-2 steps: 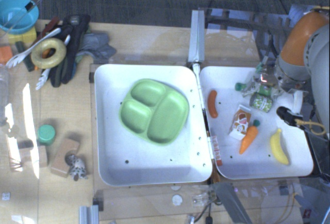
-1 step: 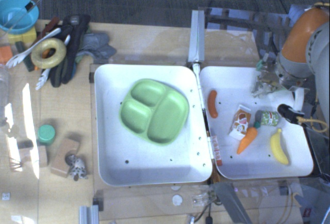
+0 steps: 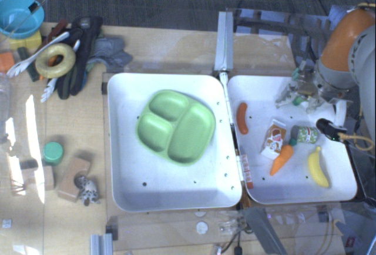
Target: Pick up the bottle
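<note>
1. Pale wooden bench top point(image 3: 164, 48) carries two shallow white bins side by side, with dark carpet beyond its far edge.
2. Left bin point(image 3: 123, 183) holds a green divided plate point(image 3: 175, 126), lying flat near its middle.
3. Right bin point(image 3: 258, 86) holds a red sausage point(image 3: 241, 117) by its left wall, a small juice carton point(image 3: 274, 139), an orange carrot point(image 3: 282, 157) just beside the carton, and a yellow banana point(image 3: 318, 167) toward the right wall.
4. Small bottle point(image 3: 305, 134) with a green label lies on its side between the carton and the right wall, touching or nearly touching the carrot's leafy end.
5. Grey arm with its orange band point(image 3: 346, 39) leans in over the far right corner of the right bin.
6. Gripper point(image 3: 299, 95) hangs above the bin's far part, apart from the bottle; whether it is spread or closed cannot be told.
7. Off to the left of the bins sit a blue bowl point(image 3: 19, 13), a yellow ring point(image 3: 55, 60), and a green-capped jar point(image 3: 53, 153).
</note>
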`<act>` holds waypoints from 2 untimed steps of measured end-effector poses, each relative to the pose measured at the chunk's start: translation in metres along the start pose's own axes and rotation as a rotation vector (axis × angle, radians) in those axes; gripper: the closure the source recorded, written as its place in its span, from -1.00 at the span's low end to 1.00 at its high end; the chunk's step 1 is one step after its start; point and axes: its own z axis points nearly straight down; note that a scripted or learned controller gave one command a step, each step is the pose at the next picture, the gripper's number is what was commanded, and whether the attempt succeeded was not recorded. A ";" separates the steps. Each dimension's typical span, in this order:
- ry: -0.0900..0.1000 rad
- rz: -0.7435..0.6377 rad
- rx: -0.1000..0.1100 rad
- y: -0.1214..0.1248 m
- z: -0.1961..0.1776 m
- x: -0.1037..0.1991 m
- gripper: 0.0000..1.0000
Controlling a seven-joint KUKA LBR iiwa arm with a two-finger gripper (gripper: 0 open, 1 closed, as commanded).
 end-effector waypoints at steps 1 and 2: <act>-0.001 0.024 -0.003 0.021 0.011 -0.003 -1.00; -0.005 0.017 -0.013 0.024 -0.003 -0.002 1.00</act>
